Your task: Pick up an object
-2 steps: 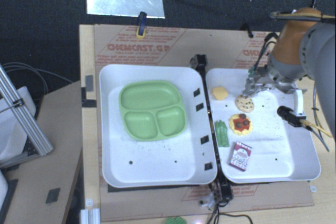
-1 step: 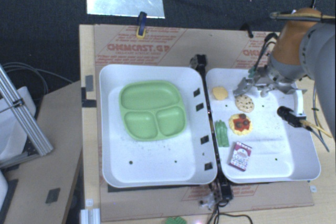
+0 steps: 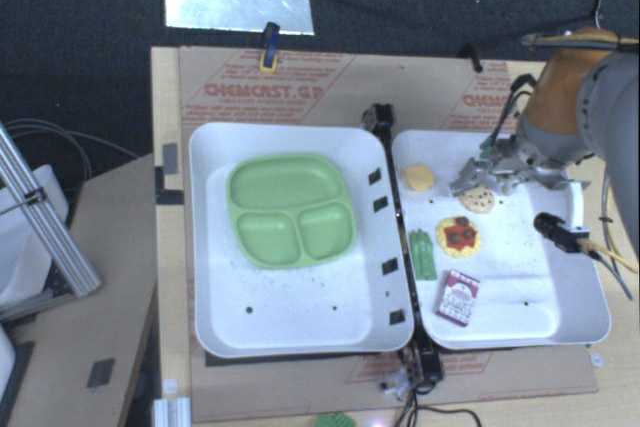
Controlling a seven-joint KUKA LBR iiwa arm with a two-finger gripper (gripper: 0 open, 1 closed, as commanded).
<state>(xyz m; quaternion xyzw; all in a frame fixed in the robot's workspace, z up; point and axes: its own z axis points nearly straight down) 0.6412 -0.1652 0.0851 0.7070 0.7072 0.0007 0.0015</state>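
- Leftward, the left shallow white bin (image 3: pixel 215 315) carries a pale green plastic tray with three compartments (image 3: pixel 291 209), sitting in its upper half.
- Right of centre, the right white bin (image 3: pixel 560 315) holds a round yellow piece (image 3: pixel 419 178), a green bean-like strip (image 3: pixel 422 253), a small pizza-like disc with red topping (image 3: pixel 458 236), a chocolate-chip cookie (image 3: pixel 479 200) and a red-and-white packet (image 3: pixel 458 298).
- Upper right, the hand (image 3: pixel 478 173) hangs just above the cookie; whether it is released or clenched cannot be told.
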